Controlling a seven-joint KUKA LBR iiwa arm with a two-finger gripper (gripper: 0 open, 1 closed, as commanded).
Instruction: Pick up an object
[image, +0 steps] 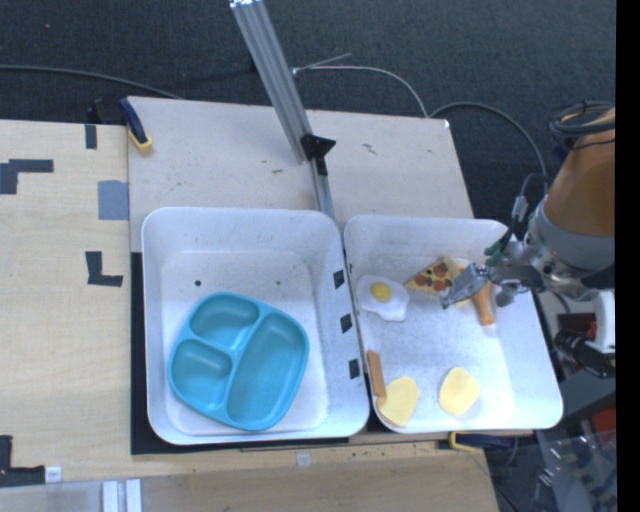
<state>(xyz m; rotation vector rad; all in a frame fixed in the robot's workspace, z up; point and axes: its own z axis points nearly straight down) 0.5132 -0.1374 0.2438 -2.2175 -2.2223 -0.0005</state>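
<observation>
The grey two-finger gripper (468, 287) hangs near the right bin's (520, 400) right wall, among an orange toy sausage (485, 305) and pizza slice (434, 276); finger state untellable. Crowding risks a glancing, failed grasp.

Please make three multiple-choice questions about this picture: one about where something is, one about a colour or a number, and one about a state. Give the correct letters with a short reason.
1. Where is the plate?
A. left bin
B. right bin
C. on the bench outside the bins

2. What colour is the plate?
A. red
B. blue
C. green

3. How does the fried egg lie?
A. on the plate
B. flat on the floor of the right bin
C. outside both bins

Answers:
1 A, the plate rests in the left bin.
2 B, it is light blue, with three compartments.
3 B, it lies flat beside the pizza slice, left of the gripper.
</observation>
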